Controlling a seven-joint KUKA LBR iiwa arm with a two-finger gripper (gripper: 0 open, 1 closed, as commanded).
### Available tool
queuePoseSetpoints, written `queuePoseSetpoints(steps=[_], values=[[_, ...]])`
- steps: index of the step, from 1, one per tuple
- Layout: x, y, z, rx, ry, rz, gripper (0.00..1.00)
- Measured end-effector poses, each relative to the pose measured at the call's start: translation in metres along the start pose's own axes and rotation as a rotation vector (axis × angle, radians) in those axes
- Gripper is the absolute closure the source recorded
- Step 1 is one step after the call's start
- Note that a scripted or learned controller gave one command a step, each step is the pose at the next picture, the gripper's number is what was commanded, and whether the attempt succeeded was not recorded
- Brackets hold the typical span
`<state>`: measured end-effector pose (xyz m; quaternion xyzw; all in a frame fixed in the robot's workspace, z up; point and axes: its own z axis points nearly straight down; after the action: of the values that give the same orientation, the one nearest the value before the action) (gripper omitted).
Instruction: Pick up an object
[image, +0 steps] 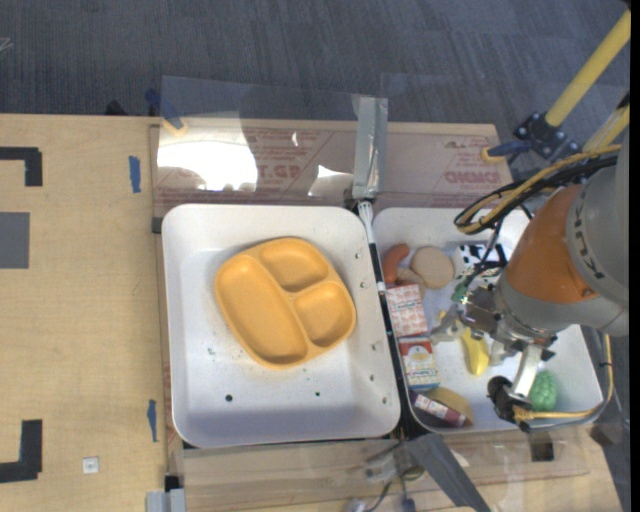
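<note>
We see the arm reaching in from the right, its wrist hanging low over the right bin. The gripper sits among the clutter there, but whether it is open or closed we cannot tell.

The candidates all lie in that bin: a yellow piece just beside the gripper, a green object near the bin's near right corner, small cartons along its left wall, and rounded food items toward the far side.

We judge crowding to be the main risk. With things packed so close, a descent may land on an edge, nudge a neighbour, or close on nothing. The yellow divided plate rests alone in the left bin, well apart from all this.
</note>
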<state>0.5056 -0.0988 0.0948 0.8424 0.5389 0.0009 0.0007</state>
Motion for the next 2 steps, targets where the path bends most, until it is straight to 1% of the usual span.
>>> queuePoseSetpoints(steps=[1,2], values=[[-0.005,0.073,0.008,-0.001,0.000,0.406,0.00],[-0.004,0.073,-0.003,-0.002,0.001,0.403,1.00]])
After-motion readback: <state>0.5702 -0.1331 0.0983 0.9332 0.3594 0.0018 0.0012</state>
